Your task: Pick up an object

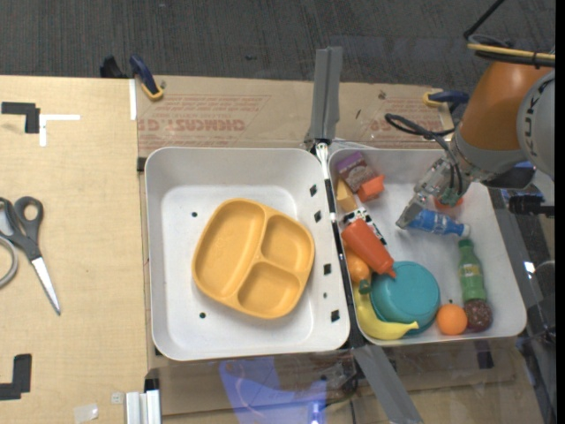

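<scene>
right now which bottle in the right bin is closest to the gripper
The blue bottle, lying directly under the gripper. The red bottle and green bottle lie farther off.

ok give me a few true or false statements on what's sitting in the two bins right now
1. The yellow divided plate lies in the left bin. True.
2. The banana lies on the plate. False: it is in the right bin, beside the teal bowl.
3. The gripper is over the right bin. True.
4. The green bottle is in the left bin. False: right bin.
5. The scissors lie in a bin. False: on the bench, left of both.
</scene>
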Motion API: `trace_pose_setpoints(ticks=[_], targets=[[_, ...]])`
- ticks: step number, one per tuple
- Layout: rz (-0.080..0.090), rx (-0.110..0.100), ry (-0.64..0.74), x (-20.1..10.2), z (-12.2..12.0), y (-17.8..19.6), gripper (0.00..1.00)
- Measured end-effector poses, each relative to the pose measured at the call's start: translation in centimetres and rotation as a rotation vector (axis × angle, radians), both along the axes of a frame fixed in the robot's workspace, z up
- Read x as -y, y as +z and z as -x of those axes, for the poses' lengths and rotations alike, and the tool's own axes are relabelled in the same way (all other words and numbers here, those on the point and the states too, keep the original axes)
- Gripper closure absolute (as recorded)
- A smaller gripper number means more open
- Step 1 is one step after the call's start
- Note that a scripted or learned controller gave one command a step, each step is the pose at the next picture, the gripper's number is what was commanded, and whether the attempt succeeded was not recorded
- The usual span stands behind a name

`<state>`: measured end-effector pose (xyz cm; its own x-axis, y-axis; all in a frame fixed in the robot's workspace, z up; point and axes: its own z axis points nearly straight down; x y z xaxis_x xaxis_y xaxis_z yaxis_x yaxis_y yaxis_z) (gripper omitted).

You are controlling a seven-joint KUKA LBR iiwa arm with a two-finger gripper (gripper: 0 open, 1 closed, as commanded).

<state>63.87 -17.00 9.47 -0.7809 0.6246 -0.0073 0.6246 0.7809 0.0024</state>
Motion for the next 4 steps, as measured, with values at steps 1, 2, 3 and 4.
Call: trace_pose_setpoints(ticks=[1, 2, 3, 4], targets=[[0.002, 0.005, 0.003, -0.1, -0.2, 1.1, 1.00], [-0.003, -0.006, -0.182, -8.5, 4.8, 9.7, 1.00], [-0.003, -0.005, -0.604, -6.5, 1.6, 4.0, 1.00], [-0.001, -0.002, 0.070, 1.0, 1.2, -0.1, 1.00]])
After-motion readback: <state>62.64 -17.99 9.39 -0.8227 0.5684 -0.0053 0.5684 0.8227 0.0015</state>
